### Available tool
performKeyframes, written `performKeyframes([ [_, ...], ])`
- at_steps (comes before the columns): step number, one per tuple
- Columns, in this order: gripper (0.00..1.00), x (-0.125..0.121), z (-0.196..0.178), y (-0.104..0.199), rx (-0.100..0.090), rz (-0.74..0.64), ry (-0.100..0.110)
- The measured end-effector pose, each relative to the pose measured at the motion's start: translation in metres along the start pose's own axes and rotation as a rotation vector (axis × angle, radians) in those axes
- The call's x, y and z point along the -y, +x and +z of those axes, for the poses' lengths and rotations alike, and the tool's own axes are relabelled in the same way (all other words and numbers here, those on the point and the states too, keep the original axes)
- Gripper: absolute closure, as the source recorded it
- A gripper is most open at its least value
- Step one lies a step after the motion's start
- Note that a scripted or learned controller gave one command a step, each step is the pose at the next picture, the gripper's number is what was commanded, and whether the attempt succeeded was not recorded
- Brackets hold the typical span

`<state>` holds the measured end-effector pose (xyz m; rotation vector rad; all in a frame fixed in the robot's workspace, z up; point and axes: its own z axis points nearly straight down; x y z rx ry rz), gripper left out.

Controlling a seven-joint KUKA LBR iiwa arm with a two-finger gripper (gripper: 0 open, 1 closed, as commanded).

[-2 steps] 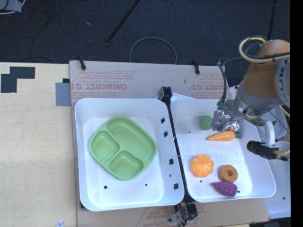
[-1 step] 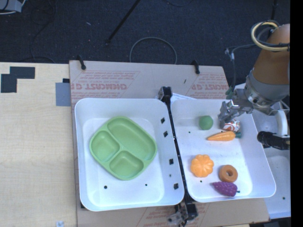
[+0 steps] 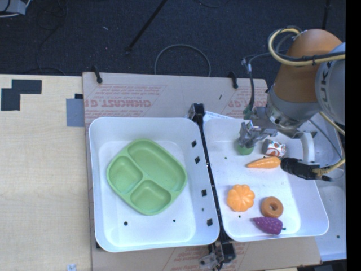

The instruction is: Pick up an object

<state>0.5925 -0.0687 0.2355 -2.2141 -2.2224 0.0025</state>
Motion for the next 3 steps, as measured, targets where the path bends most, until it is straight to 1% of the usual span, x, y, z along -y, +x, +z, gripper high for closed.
performKeyframes([
  [1, 1.00, -0.006, -0.008, 0.056, 0.000, -0.001, -0.002],
  [2, 1.00, -0.008, 0.007, 0.107, 0.000, 0.000, 0.001],
  [3, 1.00, -0.003, 0.012, 0.162, 0.001, -0.001, 0.001],
])
